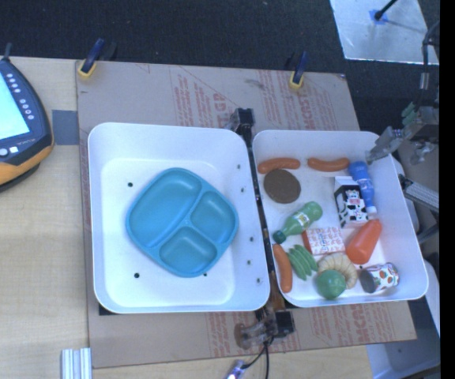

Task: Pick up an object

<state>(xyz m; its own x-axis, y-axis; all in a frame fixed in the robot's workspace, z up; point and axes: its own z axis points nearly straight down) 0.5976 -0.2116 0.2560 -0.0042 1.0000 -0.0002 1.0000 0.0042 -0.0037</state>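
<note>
Your pickings sit crowded in the right bin (pixel 414 235), set there so any grab may find something: two glossy sausages (pixel 279 165) along the far wall, a flat brown patty (pixel 281 185), a green bottle (pixel 300 220), a blue bottle (pixel 362 181), an orange carrot (pixel 283 268). The left bin (pixel 105 212) holds a smooth blue divided plate (pixel 182 221), lying flat. The tool (pixel 385 144) hovers at the right bin's far right corner; you cannot tell its state. Clamps (pixel 92 58) pin cardboard to the table (pixel 22 251).

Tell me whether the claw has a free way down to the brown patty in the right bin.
Probably yes: the brown patty lies flat, uncovered, with bare bin floor around it; the two sausages lie just behind it.
</note>
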